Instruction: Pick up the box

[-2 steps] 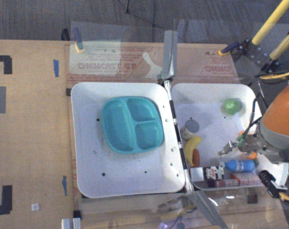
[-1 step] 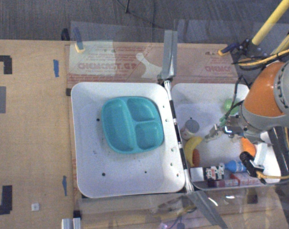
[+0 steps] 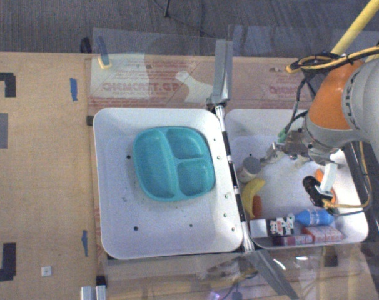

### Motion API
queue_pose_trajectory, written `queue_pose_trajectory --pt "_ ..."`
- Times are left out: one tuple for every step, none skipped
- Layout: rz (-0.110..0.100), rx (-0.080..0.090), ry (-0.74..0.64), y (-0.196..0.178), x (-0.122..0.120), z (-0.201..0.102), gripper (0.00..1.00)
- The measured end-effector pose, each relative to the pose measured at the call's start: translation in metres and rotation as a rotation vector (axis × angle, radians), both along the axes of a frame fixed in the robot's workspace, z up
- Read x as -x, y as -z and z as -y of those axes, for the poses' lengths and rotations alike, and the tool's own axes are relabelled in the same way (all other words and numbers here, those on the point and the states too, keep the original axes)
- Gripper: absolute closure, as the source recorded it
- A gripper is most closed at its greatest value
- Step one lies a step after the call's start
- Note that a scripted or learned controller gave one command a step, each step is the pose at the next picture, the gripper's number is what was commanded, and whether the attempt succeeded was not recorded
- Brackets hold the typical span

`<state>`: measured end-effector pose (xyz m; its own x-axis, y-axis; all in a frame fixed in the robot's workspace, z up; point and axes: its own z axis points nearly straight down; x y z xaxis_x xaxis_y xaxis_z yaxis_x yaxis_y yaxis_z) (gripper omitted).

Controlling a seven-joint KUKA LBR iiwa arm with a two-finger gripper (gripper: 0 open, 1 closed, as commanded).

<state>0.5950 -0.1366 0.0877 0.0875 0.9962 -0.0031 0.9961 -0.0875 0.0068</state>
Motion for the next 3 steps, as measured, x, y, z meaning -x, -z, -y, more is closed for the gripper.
queue_pose_trajectory --pt "-0.008 -0.001 0.280 0.002 -0.072 -0.011 0.00" --pt "-0.003 -0.003 0.327 0.000 0.024 0.039 0.00" --pt "-0.003 -0.004 0.663 0.001 -0.024 0.045 0.00"
